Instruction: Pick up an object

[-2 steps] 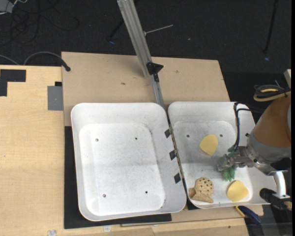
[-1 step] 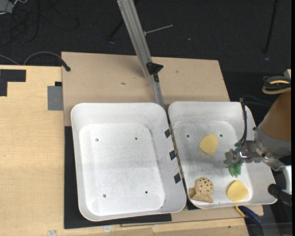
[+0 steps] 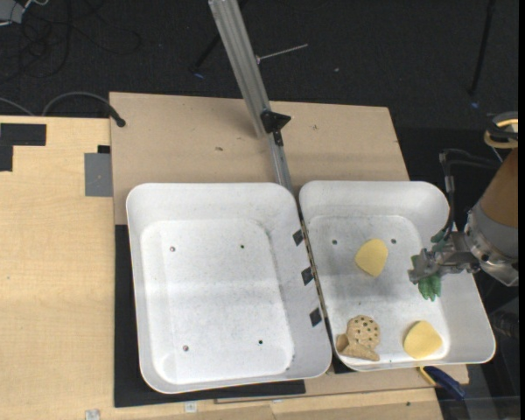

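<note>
- The tool hovers at the right bin's right side; whether its fingers are apart or together, I cannot tell.
- A green object sits just beneath it.
- A yellow piece lies nearby.

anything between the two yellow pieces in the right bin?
Nothing. Camera view shows bare white bin floor between the upper yellow piece and the lower yellow piece.

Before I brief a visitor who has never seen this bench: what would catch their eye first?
Probably the two yellow lumps and the speckled cookie, all in the right bin. Next, the gripper at that bin's right edge, with something green at its tip.
</note>
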`<state>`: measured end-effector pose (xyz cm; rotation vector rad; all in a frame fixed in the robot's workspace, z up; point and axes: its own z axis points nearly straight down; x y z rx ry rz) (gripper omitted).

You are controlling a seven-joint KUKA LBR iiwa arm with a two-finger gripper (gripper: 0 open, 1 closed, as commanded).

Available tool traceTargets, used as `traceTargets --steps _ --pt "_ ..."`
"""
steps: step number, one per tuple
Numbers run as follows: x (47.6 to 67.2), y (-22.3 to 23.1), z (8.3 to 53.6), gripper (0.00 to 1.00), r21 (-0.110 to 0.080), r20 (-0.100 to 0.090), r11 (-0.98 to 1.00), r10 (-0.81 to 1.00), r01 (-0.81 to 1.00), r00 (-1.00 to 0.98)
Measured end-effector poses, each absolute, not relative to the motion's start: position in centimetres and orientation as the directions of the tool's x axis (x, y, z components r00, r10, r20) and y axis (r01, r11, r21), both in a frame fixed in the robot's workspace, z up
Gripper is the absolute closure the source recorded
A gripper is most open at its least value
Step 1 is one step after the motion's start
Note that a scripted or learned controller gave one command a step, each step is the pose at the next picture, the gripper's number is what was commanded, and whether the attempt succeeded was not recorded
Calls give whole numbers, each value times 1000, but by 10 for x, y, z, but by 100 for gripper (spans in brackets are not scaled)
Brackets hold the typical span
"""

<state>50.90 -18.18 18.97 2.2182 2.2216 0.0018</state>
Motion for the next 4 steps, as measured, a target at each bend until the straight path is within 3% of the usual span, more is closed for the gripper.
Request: traceTargets --steps 1,4 --pt "510 -183 241 100 3 -1 2 1000 1000 -2" --pt "547 -13 251 100 -2 2 6 1000 1000 -6"
